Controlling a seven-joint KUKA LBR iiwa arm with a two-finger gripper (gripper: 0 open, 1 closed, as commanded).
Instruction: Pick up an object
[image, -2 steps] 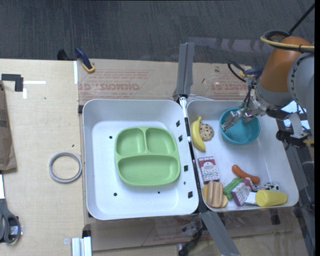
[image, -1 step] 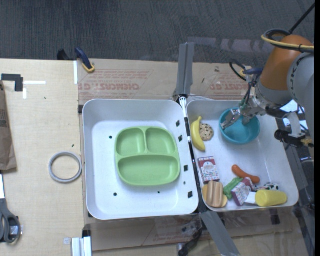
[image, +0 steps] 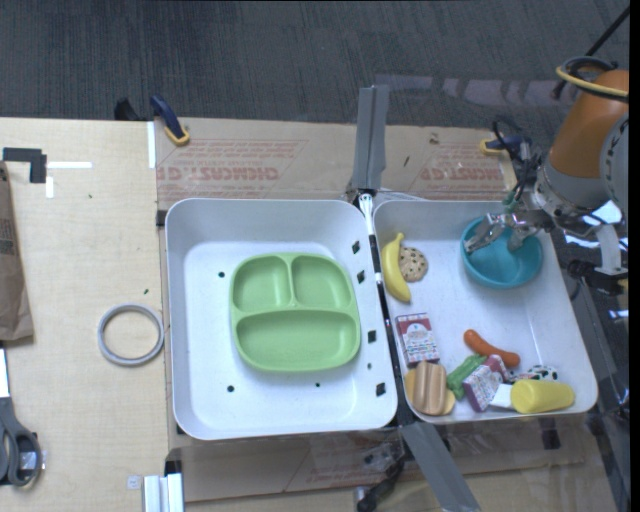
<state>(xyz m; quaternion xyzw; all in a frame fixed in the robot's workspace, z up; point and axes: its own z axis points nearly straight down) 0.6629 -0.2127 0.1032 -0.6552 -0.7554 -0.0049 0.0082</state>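
My gripper (image: 503, 233) hangs over the blue bowl (image: 500, 262) in the far corner of the right bin (image: 560, 330), its metal fingers spread apart just above the bowl's rim with nothing between them. Lying in the same bin are a banana (image: 394, 270), a cookie (image: 412, 264), a red-and-white carton (image: 417, 338), a hot dog bun (image: 429, 388), an orange carrot (image: 490, 349), a green piece (image: 463, 372), a small packet (image: 484, 386) and a yellow cylinder (image: 541, 397).
The left bin (image: 190, 330) holds a green divided plate (image: 295, 311). A roll of tape (image: 131, 333) lies on the bench to the left. Clamps sit at the back edge. The arm's grey body and orange band (image: 585, 135) rise at the right.
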